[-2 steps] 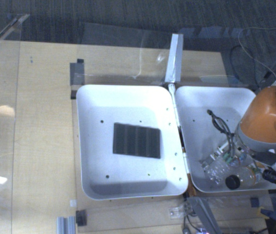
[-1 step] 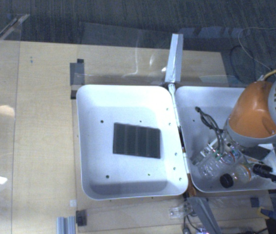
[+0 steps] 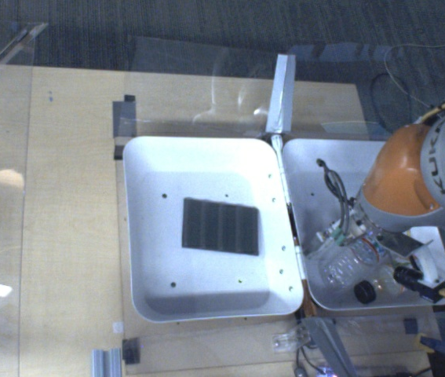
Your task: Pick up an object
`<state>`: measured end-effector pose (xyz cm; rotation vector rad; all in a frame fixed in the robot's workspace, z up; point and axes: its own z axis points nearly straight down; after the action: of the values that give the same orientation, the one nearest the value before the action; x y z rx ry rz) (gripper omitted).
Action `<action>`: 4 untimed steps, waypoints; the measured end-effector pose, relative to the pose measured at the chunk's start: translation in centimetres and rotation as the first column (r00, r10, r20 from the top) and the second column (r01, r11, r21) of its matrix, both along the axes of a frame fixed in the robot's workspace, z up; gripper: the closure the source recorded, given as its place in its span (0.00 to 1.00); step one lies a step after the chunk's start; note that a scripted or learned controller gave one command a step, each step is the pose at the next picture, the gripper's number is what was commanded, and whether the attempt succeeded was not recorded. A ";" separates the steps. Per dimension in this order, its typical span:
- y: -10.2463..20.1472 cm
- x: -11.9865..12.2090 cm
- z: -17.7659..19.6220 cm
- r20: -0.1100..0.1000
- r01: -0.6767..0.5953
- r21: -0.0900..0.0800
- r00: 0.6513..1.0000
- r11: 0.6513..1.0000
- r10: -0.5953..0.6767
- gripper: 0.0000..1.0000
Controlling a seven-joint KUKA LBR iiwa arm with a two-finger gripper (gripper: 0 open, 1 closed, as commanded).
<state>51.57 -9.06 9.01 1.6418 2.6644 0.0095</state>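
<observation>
From above, two shallow white bins sit side by side on a pale wooden bench. The left bin (image 3: 151,210) holds a dark, flat, ribbed rectangular pad (image 3: 220,226) lying near its middle, well apart from every wall. The right bin (image 3: 316,151) is partly covered by the grey arm (image 3: 410,183) with its orange band, reaching in from the right. Below the wrist, the gripper (image 3: 346,238) hangs low over a clear plastic item (image 3: 344,265), perhaps a crumpled bottle, which lies on the bin floor. I cannot tell whether the gripper is parted or closed; wires and glare hide it. A small black round object (image 3: 364,291) lies just beside the clear item, nearer the front wall.

The clear item looks light, thin-walled and slippery, likely to buckle or squirt sideways under a pinch. Its narrower middle seems the safest place to take hold, squeezing gently.
</observation>
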 end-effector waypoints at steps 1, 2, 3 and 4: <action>-0.8 4.7 0.0 -0.004 0.202 0.002 0.979 0.979 -0.202 0.00; -0.5 12.2 -0.2 -0.004 0.392 0.004 0.920 0.920 -0.391 0.00; -9.3 14.1 2.0 -0.004 0.339 0.002 0.941 0.941 -0.339 0.00; -10.7 5.8 5.1 -0.007 0.312 0.002 0.950 0.950 -0.312 0.00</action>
<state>57.38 -19.78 14.07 2.0460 2.3767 0.0045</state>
